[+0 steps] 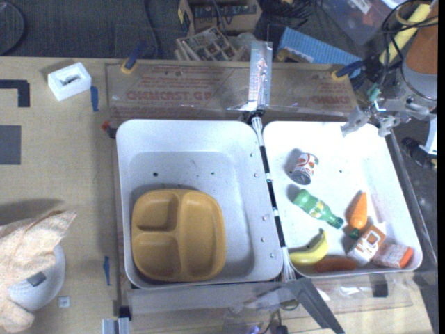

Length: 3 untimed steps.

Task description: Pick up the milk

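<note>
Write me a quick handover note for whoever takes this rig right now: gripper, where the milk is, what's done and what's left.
Gripper: above the far right corner of the right bin, holding nothing that the view shows.
Milk carton: lying near the front right of the right bin, just below the carrot, beside the orange packet, with the red pepper in front.
Also in that bin: can, green bottle, banana.
Left bin: yellow divided plate.
Done: nothing yet.
Left: move over the milk carton, descend, grasp, lift.
</note>
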Each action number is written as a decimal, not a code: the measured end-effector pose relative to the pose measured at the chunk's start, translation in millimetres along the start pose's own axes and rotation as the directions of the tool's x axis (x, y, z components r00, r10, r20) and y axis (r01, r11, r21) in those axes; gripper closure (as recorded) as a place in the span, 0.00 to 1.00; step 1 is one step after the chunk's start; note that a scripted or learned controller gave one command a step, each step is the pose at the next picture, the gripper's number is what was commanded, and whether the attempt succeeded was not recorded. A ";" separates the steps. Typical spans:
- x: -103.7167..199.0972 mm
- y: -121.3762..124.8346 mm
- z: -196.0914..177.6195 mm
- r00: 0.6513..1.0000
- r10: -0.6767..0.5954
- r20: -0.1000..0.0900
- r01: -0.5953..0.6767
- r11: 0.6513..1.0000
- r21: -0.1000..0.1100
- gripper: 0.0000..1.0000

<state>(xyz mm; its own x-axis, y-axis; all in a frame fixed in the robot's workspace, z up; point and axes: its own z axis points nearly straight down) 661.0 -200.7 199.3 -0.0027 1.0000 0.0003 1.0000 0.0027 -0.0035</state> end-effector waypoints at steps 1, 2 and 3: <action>81.5 6.1 82.9 0.994 -0.108 0.000 0.108 0.994 0.002 0.00; 86.1 -24.1 112.8 0.983 -0.185 0.003 0.185 0.983 -0.011 0.00; 69.6 -21.0 112.6 0.879 -0.476 0.008 0.476 0.879 -0.012 0.00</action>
<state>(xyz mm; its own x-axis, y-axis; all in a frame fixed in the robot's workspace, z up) 639.4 -131.1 86.8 -0.4784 0.8781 -0.0058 0.8781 0.4785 0.0095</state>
